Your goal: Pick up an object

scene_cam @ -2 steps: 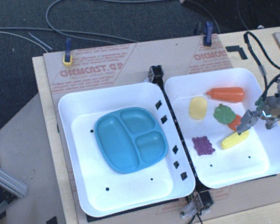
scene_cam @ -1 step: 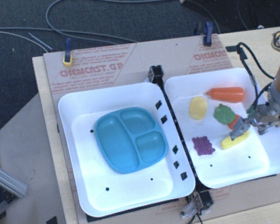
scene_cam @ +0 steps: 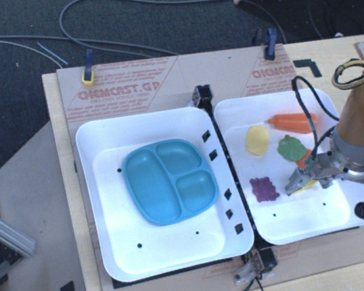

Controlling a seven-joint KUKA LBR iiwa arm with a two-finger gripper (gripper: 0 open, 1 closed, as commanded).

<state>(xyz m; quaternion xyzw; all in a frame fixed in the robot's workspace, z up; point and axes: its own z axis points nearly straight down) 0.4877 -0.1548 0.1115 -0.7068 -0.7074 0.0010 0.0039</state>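
My gripper (scene_cam: 299, 181) is low inside the right bin (scene_cam: 305, 228), reaching in from the right. It sits just below a green leafy toy (scene_cam: 291, 148) and just right of a purple grape bunch (scene_cam: 265, 189). A yellow toy (scene_cam: 258, 140) lies further up to the left. An orange carrot (scene_cam: 291, 121) lies near the bin's far wall. Small orange and yellow bits show at the gripper's tip, but I cannot make out what they are. Nothing is clearly held.
The left bin (scene_cam: 117, 254) holds a blue divided plate (scene_cam: 171, 179). A black divider with clips (scene_cam: 220, 163) runs between the bins. A black cable (scene_cam: 308, 97) loops over the right bin's far side. Blue clamps (scene_cam: 270, 43) pin the board's back edge.
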